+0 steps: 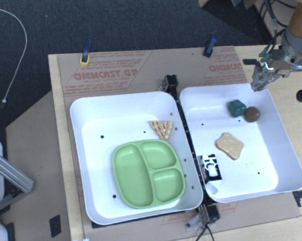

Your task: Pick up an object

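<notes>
- The tool hangs at the upper right corner of the right bin, just over its far rim, at the end of the arm reaching in from the right.
- From where I stand I cannot tell how the tool is set; its tip is small and blurred, and nothing shows in it.
- Three things lie in the right bin: a teal block near the back, a brown ball touching or just beside it on its right, and a tan slice of bread nearer the middle, apart from the other two.
- The teal block and the brown ball are the closest to the tool, a little below and to its left.
- The left bin holds a green divided plate with three compartments, sitting toward the front.
- Just beyond the plate's far right edge lies a small tan waffle-patterned wedge, near the wall between the two bins.
- Both bins rest side by side on a brown board printed with red lettering, on the tabletop.
- Two clamps grip the board's far edge: one with a yellow tip on the left, one blue on the right.
</notes>
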{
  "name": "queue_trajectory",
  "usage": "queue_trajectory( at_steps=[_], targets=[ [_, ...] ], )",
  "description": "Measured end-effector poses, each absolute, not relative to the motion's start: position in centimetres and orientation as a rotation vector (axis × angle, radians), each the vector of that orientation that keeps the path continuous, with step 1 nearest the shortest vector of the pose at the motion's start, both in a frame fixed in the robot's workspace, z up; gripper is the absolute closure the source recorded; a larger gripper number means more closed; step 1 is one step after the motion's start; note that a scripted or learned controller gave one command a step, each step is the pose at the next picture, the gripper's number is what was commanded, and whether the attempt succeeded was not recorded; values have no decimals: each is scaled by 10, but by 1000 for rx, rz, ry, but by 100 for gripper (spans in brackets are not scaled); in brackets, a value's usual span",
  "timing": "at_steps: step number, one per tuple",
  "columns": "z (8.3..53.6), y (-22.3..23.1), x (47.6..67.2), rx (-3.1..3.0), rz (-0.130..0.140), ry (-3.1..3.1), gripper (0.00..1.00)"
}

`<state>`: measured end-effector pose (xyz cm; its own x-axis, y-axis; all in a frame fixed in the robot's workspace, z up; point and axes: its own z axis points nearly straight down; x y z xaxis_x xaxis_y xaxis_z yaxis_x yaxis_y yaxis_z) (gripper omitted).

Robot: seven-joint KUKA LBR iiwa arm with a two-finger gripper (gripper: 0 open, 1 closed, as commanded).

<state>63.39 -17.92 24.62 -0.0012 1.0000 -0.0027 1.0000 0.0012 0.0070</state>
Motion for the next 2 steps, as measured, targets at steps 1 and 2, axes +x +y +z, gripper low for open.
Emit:
queue_trajectory(
  at_steps=[1,2],
  targets=[
    [235,-134,609,2220,-1,2229,100],
    [223,-81,591,2220,-1,2230,100]
  ],
)
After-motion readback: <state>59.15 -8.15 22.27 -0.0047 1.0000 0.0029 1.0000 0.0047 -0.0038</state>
